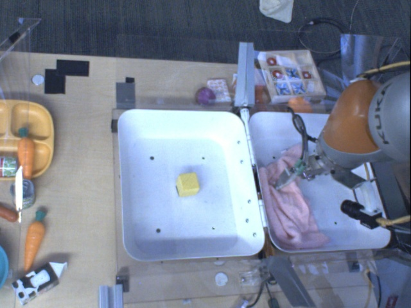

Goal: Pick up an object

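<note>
Pincer (pixel 287 176) sits low in the right bin (pixel 359 236), its tips touching one pink cloth (pixel 292 207) along that bin's left wall; grip state cannot be told. One yellow block (pixel 188 185) lies mid left bin (pixel 148 140).

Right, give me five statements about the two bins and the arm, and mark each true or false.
1. A yellow block lies in the left bin. True.
2. The pink cloth lies in the left bin. False: it lies in the right bin.
3. The gripper is above the pink cloth. True.
4. The arm hangs over the yellow block. False: it is over the right bin.
5. A toy carrot lies on the bench left of both bins. True.
</note>
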### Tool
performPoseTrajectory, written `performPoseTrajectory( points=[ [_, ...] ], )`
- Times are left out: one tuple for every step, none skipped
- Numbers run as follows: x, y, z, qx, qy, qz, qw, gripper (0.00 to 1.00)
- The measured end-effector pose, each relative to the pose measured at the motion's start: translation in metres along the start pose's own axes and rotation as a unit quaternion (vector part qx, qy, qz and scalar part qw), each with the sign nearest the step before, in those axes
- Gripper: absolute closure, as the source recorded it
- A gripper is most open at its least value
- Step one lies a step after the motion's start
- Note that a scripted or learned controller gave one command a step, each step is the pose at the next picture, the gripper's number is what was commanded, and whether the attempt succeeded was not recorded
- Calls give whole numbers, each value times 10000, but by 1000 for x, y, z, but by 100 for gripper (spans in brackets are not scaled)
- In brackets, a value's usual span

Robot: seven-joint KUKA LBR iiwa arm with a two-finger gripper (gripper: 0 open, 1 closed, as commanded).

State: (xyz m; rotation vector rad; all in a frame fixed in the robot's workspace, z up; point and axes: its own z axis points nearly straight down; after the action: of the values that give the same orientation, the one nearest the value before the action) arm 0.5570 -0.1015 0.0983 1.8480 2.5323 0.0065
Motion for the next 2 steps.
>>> performPoseTrajectory(
  points=[
    [-10,56,8,-35,-5,1490,9888,0],
    [-13,97,9,-30,-13,974,9952,0]
  ],
)
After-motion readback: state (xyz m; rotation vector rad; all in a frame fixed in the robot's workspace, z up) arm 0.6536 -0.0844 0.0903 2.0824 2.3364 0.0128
